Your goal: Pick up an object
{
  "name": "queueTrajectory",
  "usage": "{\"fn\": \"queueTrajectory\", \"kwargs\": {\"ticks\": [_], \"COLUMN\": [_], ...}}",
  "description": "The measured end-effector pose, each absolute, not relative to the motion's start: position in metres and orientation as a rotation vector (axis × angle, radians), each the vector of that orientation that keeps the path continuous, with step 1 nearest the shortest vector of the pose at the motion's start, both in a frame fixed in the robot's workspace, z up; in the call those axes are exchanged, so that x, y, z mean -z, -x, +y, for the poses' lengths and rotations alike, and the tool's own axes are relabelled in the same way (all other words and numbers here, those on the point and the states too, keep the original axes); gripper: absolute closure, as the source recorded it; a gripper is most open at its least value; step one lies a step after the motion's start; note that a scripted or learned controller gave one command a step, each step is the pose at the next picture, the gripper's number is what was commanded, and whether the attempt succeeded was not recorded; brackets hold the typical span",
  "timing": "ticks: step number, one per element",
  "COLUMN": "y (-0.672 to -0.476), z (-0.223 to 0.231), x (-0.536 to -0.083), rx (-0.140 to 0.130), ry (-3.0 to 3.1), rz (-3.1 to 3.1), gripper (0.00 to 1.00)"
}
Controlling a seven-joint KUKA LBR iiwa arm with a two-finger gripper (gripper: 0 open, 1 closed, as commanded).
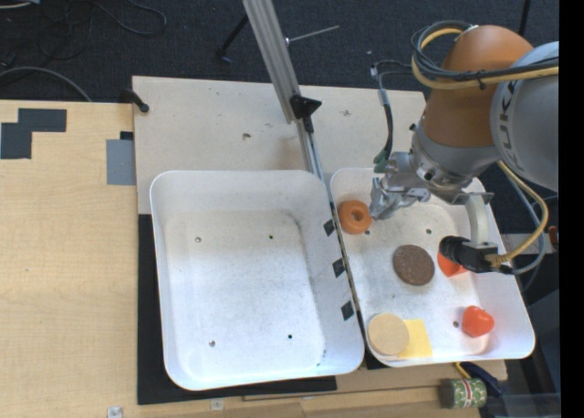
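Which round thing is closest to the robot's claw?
The orange ring, right beside the gripper. The brown disc and tan disc lie farther away.

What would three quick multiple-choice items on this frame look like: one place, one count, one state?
1. Where does the orange ring-shaped doughnut toy lie?
A. right white bin, near the divider
B. middle of the left white bin
C. on the wooden bench

2. How many round flat discs lie in the right white bin?
A. none
B. two
C. five

3. How does the pincer stand?
A. hovering beside the doughnut, with nothing visible between its fingers
B. lifting the yellow square
C. parked over the left bin

Key: 1 A, the doughnut sits at the bin's upper left by the divider. 2 B, a dark brown disc and a pale beige disc. 3 A, the pincer is just right of the doughnut, and the yellow flat square lies in the bin.
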State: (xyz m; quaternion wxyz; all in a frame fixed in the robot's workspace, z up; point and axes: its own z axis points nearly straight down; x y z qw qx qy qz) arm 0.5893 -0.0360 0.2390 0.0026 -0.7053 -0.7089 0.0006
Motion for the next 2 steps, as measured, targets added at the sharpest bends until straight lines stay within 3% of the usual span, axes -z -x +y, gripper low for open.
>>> {"fn": "queueTrajectory", "kwargs": {"ticks": [2], "y": [-0.593], "z": [0.071], "x": [-0.239], "rx": [-0.001], "ry": [2.213], "rz": [-2.225], "gripper": [1.0]}}
